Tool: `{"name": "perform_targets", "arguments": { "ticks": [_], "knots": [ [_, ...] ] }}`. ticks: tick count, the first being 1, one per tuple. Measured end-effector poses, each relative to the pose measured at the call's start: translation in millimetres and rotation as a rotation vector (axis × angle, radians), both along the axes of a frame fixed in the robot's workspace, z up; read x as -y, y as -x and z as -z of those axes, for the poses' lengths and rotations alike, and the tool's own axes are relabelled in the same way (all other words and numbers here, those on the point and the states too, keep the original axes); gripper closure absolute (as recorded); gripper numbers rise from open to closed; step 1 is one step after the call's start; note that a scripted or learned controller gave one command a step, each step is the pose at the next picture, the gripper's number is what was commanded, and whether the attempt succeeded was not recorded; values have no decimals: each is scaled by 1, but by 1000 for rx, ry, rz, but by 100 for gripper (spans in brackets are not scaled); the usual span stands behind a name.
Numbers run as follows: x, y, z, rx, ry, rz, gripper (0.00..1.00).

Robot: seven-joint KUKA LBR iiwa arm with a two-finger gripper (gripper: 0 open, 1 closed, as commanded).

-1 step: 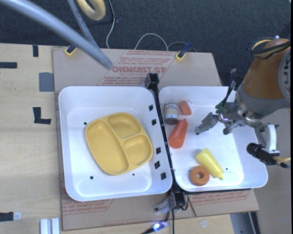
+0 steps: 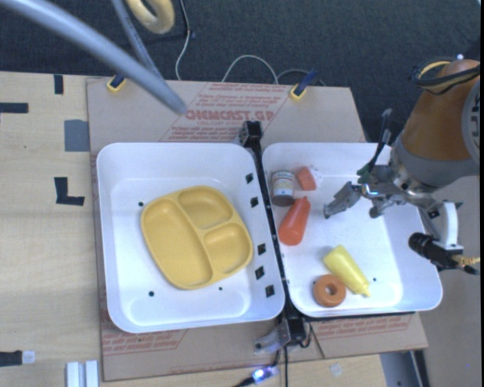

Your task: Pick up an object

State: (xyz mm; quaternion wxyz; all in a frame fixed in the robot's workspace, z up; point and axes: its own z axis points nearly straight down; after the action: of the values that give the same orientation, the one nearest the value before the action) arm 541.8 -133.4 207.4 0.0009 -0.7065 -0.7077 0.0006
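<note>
1. Overhead, the grey arm (image 2: 436, 143) with its orange band reaches in from the right, and its gripper (image 2: 356, 200) hangs over the upper middle of the right bin (image 2: 419, 301).
2. Its two dark fingers (image 2: 339, 204) point left toward the bin's middle; whether they are spread or closed cannot be told at this slant, and nothing shows between them.
3. Below the gripper, a yellow bottle-shaped toy (image 2: 347, 268) lies tilted on the bin floor, with an orange ring (image 2: 331, 291) touching its lower left end.
4. Near the divider between the bins lies an orange carrot-like piece (image 2: 294, 222), and just above it a small can (image 2: 283, 186) beside a small orange block (image 2: 306, 178).
5. Left of the divider, the left bin (image 2: 117, 289) carries a yellow three-compartment plate (image 2: 196, 236).
6. Both bins rest on a cardboard sheet (image 2: 226, 111) on the wooden bench (image 2: 32, 240).
</note>
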Motion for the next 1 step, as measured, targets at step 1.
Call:
{"name": "perform_targets", "arguments": {
  "ticks": [1],
  "knots": [
    [-3,-8,51,-4,0,0,0]
  ]
}}
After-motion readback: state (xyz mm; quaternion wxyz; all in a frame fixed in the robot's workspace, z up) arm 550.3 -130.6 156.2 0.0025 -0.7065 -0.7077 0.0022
